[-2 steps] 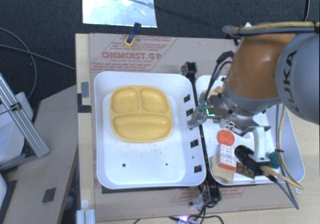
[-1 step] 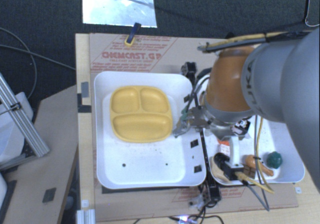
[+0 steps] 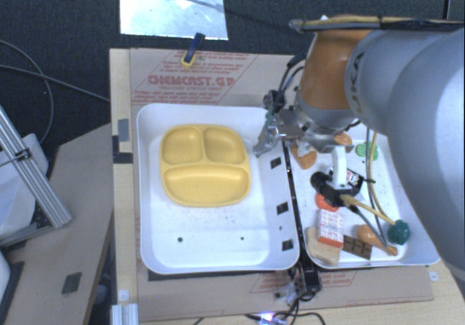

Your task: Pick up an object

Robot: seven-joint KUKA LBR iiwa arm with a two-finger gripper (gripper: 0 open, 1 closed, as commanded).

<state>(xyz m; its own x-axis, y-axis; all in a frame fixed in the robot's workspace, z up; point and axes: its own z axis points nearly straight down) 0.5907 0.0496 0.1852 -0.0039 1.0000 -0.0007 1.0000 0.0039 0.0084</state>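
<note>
Grey arm point(image 3: 414, 91) fills the view's right, closest to the lens, orange band above the wrist. Tool point(image 3: 267, 134) sits low at the far end of the divide between the two bins, over the right rim of the left bin point(image 3: 218, 243). Can't tell whether tool is spread or pressed together; nothing seen pinched in it.

No single target fixed yet. Candidates:
- yellow divided plate point(image 3: 205, 165), flat in the left bin's far half, to the view's left of the tool, near but apart. Long axis roughly across the view.
- orange piece point(image 3: 305, 158) in the right bin point(image 3: 407, 257), just to the view's right of the tool, partly under the wrist.
- red-and-white box point(image 3: 330, 227) and brown block point(image 3: 357, 246), right bin near end, well apart from the tool, toward the camera.

Key relation: the tool straddles the divide, so the orange piece is the closest small thing. Likely a short shift to the view's right and down. The plate looks too broad and flat for a clean pinch except at its rim.
</note>
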